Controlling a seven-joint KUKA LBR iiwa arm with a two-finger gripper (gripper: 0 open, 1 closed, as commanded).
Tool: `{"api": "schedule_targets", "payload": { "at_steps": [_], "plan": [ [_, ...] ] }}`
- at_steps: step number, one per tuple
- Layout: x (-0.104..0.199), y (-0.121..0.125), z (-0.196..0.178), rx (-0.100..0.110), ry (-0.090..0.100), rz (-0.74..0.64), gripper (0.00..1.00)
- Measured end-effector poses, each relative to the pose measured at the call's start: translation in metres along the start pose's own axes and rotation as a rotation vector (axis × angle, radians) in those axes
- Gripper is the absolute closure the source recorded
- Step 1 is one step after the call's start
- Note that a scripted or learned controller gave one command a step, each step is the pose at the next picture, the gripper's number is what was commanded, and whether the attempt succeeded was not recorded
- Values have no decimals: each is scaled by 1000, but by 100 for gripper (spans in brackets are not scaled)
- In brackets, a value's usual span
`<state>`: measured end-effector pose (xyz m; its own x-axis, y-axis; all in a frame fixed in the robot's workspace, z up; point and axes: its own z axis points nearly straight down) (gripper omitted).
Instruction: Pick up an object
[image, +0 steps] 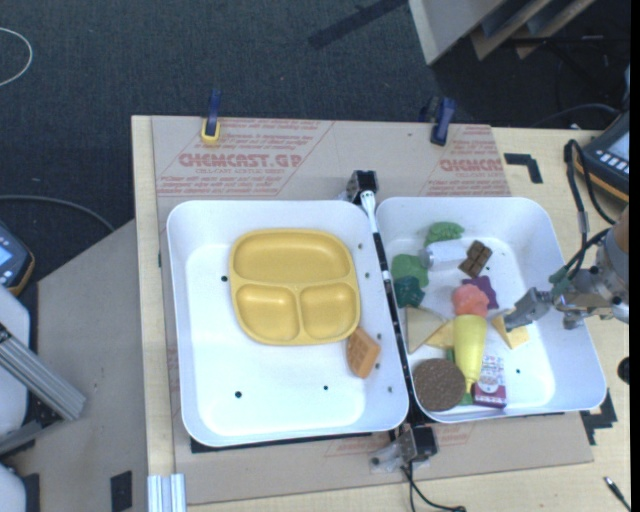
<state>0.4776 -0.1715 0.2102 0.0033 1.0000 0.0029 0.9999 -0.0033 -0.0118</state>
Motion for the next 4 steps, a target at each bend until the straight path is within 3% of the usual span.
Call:
{"api": "schedule_targets", "payload": {
  "at_steps": [1,3,4],
  "plan": [
    [0,3,-5,-11,-3,-3,0],
    [0,4,101,-5,0,-2,0],
    [0,3,127,-8,-2,-2,0]
  ]
}}
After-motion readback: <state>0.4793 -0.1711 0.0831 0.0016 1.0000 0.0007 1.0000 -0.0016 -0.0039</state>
